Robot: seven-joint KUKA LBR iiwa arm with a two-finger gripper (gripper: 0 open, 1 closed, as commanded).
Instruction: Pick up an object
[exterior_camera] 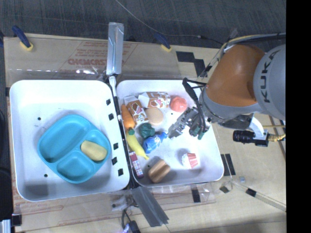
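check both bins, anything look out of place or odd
Nothing looks damaged or spilled. The right bin holds a loose jumble of toy food lying at all angles. One yellow piece lies alone on the blue divided plate in the left bin.

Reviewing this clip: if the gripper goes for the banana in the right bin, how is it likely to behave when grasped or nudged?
The banana looks like smooth moulded plastic, so probably stiff, light and somewhat slippery. Its curved, rounded shape suggests it may pivot or roll if pushed off-centre. It lies against the right bin's left wall, close beside a blue toy, so fingers may struggle to straddle it.
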